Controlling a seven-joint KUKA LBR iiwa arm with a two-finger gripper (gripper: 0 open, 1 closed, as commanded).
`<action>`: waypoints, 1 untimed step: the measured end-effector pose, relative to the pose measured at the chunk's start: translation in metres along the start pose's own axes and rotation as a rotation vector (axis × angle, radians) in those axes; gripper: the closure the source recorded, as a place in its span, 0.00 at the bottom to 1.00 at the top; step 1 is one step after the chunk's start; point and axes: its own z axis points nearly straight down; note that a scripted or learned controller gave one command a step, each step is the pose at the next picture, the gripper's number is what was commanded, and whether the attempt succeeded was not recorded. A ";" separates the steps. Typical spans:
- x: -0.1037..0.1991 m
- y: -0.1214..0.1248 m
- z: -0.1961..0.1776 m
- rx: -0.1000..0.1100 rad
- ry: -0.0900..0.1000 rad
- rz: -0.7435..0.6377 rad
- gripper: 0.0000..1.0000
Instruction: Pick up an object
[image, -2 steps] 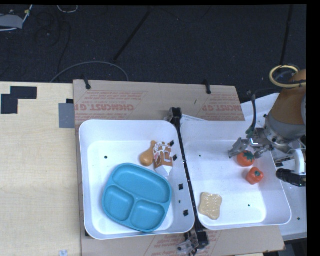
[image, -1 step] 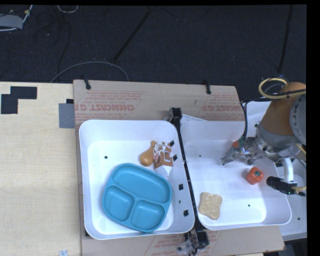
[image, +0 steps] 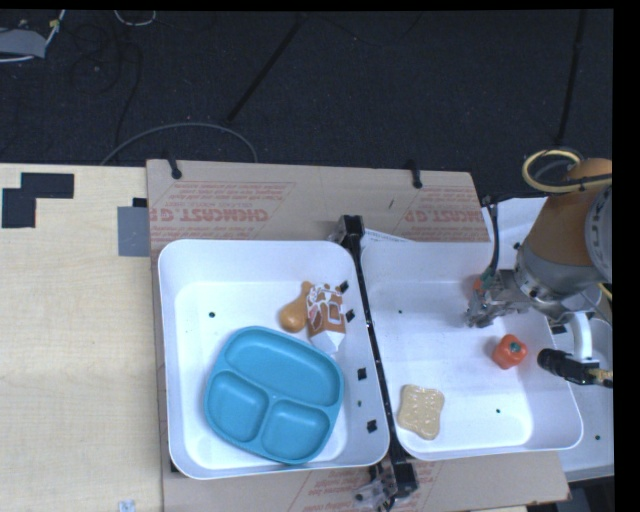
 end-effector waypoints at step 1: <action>0.003 0.005 -0.043 -0.004 -0.001 -0.002 1.00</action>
